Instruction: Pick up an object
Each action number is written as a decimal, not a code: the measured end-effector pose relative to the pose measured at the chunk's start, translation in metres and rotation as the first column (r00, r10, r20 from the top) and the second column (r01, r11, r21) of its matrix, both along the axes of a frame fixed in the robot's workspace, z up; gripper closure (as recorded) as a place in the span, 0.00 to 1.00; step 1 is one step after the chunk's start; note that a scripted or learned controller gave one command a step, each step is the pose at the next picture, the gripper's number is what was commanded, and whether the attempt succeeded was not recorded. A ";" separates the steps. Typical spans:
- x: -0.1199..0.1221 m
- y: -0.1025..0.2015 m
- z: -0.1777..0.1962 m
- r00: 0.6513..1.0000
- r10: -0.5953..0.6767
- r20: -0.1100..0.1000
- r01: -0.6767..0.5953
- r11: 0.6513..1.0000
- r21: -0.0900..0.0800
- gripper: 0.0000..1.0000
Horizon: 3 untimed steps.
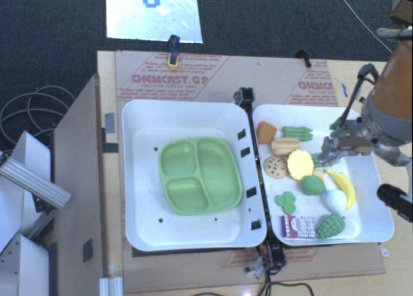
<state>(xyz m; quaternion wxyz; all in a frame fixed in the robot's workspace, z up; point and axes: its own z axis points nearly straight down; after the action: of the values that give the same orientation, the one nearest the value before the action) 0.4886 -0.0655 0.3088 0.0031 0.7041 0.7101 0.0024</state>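
While the arm [393, 95] reaches in from the right edge of the frame, its gripper [328, 149] hangs low over the right bin [368, 224], just right of the round yellow piece [300, 164]; whether its jaws are spread or closed cannot be told from this slant, and nothing shows between them. Toy foods crowd that bin: an orange wedge [266, 132] and a green bean pod [297, 133] toward the top, a bread roll [290, 146] below them, a cookie [275, 167] at the left, a green round fruit [313, 185], a banana [343, 187], a white egg [335, 202], a small green leafy piece [286, 202], a red-and-white box [298, 226] and green grapes [330, 226] along the bottom. At centre-left, the left bin [139, 159] bears a green divided plate [200, 175].
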 end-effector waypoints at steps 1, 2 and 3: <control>0.000 0.000 0.000 1.000 0.000 -0.001 0.000 1.000 0.000 0.00; -0.001 0.017 -0.027 1.000 -0.002 -0.007 0.002 1.000 0.001 0.00; 0.000 0.016 -0.015 1.000 0.002 -0.003 -0.002 1.000 0.001 1.00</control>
<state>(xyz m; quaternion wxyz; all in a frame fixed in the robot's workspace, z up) 0.4884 -0.0492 0.2941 0.0018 0.7034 0.7107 0.0018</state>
